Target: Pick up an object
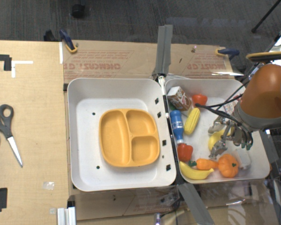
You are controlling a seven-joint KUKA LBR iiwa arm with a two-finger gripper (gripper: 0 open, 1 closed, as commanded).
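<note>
Claw (223, 139) first: our metal two-finger claw hangs low over the right-hand shallow white bin (210, 82), at the right of the frame, below the grey arm with its orange band (267, 97). We cannot tell how wide it stands, nor whether it has anything in its grip. A small yellow toy piece (214, 141) lies right at its tips, toward the left, the nearest candidate in our judgement. Lower in the frame sit an orange pumpkin-shaped toy (228, 166), an orange carrot toy (206, 163) and a yellow banana toy (195, 172). Farther left, a yellow corn cob toy (192, 120) runs slantwise beside a blue bottle (176, 124) lying top to bottom. Beyond, the left-hand white bin (79, 125) carries a yellow divided plate (129, 137).
</note>
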